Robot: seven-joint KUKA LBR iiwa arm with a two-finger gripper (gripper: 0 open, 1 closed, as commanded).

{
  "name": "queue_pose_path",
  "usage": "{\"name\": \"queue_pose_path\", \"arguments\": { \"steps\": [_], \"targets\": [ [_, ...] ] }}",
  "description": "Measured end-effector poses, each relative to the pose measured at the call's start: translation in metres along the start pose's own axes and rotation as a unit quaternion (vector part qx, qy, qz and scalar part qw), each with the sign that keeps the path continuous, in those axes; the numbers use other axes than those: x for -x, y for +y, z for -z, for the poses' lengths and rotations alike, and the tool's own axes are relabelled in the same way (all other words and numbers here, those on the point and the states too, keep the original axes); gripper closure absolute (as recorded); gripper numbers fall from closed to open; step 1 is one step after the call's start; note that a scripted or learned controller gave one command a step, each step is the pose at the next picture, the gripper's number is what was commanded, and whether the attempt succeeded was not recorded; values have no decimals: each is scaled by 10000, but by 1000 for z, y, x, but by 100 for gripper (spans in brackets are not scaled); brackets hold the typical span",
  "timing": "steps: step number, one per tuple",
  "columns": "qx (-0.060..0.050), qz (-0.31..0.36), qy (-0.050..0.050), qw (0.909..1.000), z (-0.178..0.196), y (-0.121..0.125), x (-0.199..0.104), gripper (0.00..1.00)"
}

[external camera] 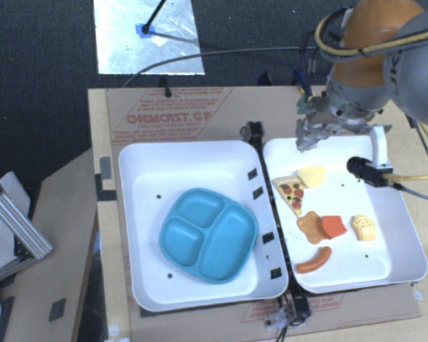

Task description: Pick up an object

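The gripper (314,136) is hovering over the right bin (405,264) — how its jaws stand cannot be told; nearest, just below them, the yellow cheese piece (312,176) is lying beside the pizza slice (292,193) — a straight, centred descent seems wisest.

Even, bright light — slight softness, perhaps mild foil (148,34) glare.

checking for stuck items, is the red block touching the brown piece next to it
Touching. The camera view shows the red block overlapping the right edge of the brown piece in the right bin, no white showing between them.
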State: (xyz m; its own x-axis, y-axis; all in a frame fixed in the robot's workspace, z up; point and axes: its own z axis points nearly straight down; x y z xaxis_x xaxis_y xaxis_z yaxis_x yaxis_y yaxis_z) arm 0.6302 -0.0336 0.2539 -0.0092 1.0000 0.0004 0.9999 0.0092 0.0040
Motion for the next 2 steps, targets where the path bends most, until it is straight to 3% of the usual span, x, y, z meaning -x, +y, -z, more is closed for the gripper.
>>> {"name": "queue_pose_path", "arguments": {
  "steps": [2],
  "targets": [
    [-9, 7, 7, 10000, -18, 21, -102, 100]
  ]
}}
